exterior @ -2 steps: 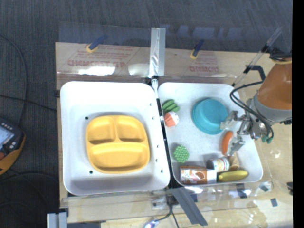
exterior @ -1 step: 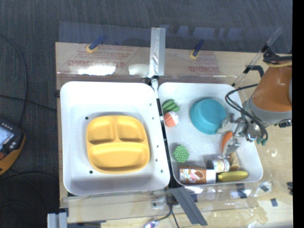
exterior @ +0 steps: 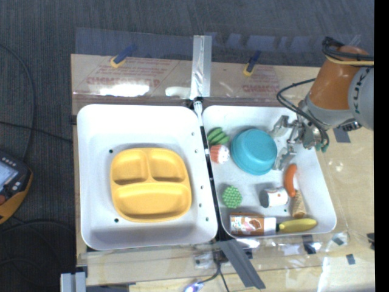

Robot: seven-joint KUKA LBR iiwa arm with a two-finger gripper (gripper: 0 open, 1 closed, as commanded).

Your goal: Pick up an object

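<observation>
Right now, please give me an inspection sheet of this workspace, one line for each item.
Surface: bench bears left bin and right bin, side by side.
Job's things: in right bin, blue bowl, carrot, green ball, banana, bottle.
Clutter: yellow tray in left bin.
Grippers: gripper over right bin, beside the bowl; nothing seen between its fingers.
Cables: black cable at the arm; another on the floor, left.
Surroundings: grey carpet; orange device at left edge.

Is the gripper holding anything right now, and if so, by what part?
Nothing is visibly held. The gripper sits just right of the blue bowl, above the orange carrot in the right bin, with no object seen between its fingers.
</observation>
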